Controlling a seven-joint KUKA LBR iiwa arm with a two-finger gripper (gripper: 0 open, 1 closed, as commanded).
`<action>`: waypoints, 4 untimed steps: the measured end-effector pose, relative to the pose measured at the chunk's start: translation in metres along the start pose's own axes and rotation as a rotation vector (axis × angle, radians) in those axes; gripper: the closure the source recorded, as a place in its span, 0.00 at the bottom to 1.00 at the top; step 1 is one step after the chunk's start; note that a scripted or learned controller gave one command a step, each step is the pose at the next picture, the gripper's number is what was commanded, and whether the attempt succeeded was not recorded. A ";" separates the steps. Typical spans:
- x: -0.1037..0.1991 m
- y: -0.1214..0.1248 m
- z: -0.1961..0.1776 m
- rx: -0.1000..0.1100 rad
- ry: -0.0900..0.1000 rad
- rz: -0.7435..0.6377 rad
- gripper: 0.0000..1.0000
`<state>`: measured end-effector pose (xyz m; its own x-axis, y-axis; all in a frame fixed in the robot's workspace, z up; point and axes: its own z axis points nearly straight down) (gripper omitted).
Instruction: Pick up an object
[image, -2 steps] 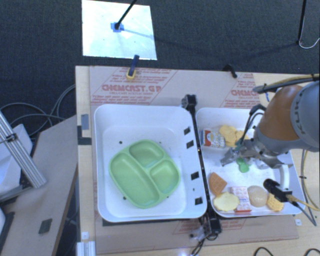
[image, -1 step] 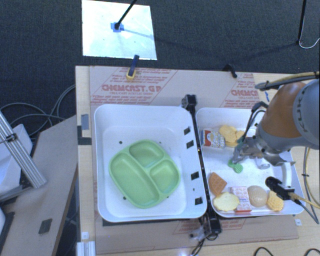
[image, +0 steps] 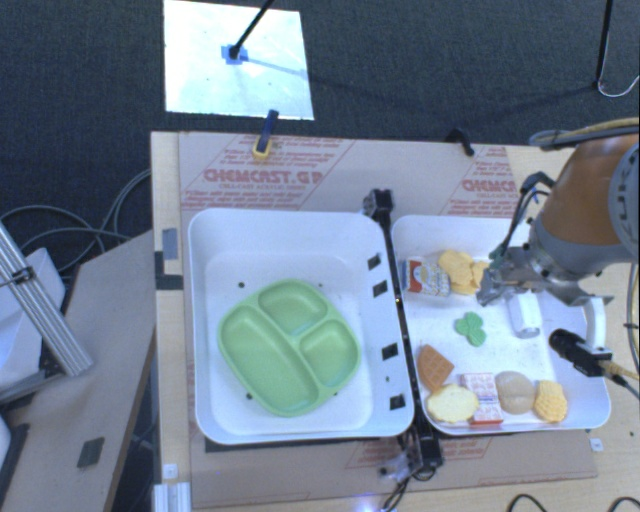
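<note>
Dark carpet surrounds the counter (image: 170, 300), which carries a cardboard sheet (image: 300, 170) under two white bins. On that sheet, reddish print near the upper middle of the frame reads roughly "CHEMCAST GP", repeated at other angles toward the upper right; smaller lines are too fine to read. Left bin (image: 290, 235) holds a green divided plate (image: 290, 345). Right bin (image: 590, 400) holds toy foods: a small packet (image: 425, 277) and yellow pieces (image: 458, 268) at its upper part, a green piece (image: 471, 328) at centre, a waffle-like piece (image: 435, 367), a bun (image: 452, 405), a pale round piece (image: 515, 391) and a yellow ridged piece (image: 550, 401) along the lower edge. The gripper (image: 510, 295) hangs low over the right bin's upper middle, just right of the yellow pieces; whether it is parted or closed cannot be told, and nothing is seen in its hold. The step seems to be the descent toward a pick; next it needs to settle squarely over one item, likely the green piece or the yellow ones nearby.
</note>
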<state>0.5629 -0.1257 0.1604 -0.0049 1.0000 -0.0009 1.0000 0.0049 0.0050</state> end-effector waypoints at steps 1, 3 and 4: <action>-0.009 0.004 -0.059 0.000 -0.001 0.001 1.00; 0.036 -0.021 -0.072 0.007 0.003 -0.004 1.00; 0.079 -0.054 -0.074 0.008 0.003 -0.004 1.00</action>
<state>0.5078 -0.0466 0.2343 -0.0088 1.0000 0.0022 1.0000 0.0088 -0.0034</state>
